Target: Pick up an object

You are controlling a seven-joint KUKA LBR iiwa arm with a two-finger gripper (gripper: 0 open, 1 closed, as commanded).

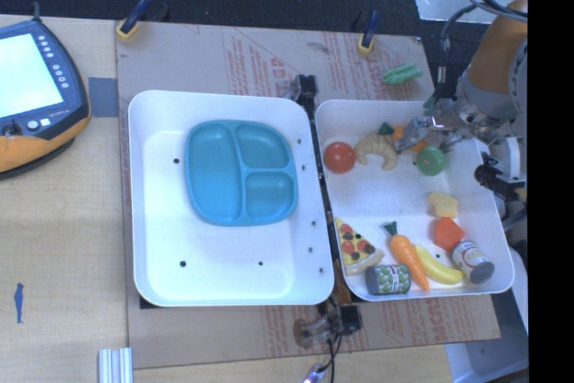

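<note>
Toy food filled the right bin (499,209) on the table (63,229), with the gripper (420,132) lowered over that bin's far edge. Whether it was clenched or released could not be told from above, and nothing could be seen caught in it. Just left of the gripper lay a tan croissant (378,149), and beyond the croissant a red tomato (339,157). A green ball (431,161) sat just right of the croissant, close under the gripper. Toward the bin's near edge were a pizza slice (355,247), a dark can (388,279), a carrot (406,252) and a banana (439,269) (the carrot and banana lay touching). Right of the banana stood a small jar (472,262), with an orange piece (447,233) and a pale yellow piece (443,204) behind it. The left bin (152,193), beside the right bin, held a blue divided plate (241,171). A green toy (401,74) lay on the cardboard beyond the right bin, and a handheld control pad (36,94) rested well left of the left bin.
</note>
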